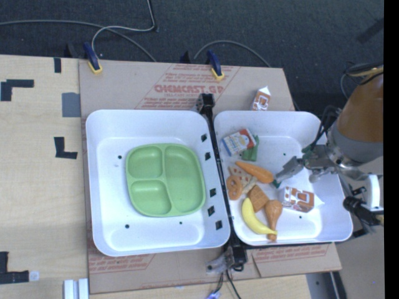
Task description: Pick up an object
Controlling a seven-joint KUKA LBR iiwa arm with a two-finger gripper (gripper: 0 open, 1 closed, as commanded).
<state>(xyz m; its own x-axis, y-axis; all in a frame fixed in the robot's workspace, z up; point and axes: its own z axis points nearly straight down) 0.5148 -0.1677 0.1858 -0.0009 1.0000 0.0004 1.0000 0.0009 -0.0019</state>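
Camera view: fingers (288,169) beside carrot (254,171)

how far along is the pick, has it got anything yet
Nothing looks picked yet: the banana, carrot and other toy foods all lie on the floor of the right bin. In hand: the gripper sits low over that bin, just right of the carrot, with nothing visible between its jaws. Left: close on an item and lift it.

Bench (37,167) — cardboard sheet (187,89) carrying two white bins (100,167), a small carton (262,98) beside them.
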